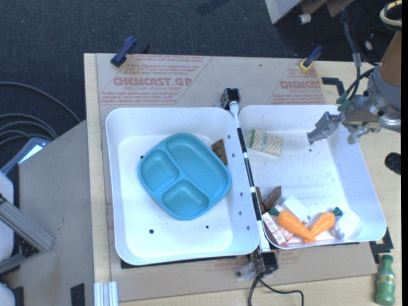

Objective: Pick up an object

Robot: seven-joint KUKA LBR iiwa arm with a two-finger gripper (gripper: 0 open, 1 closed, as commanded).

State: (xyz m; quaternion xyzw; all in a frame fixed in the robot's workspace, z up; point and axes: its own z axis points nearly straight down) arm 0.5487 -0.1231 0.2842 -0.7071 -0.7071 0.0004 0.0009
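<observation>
Nearest the camera, two orange toy carrots (305,224) lie in the right bin's (357,171) front corner on a clear plastic packet (287,225), with a small dark brown piece (273,198) just beside them by the divider. Left bin (121,190) carries a blue three-compartment plate (184,175), a brown bit (219,150) touching its far-right edge; further back in the right bin sits a pale dotted sponge-like square (266,143). Gripper (336,127) hovers over the right bin's far-right side, fingers spread apart, nothing between them.
</observation>
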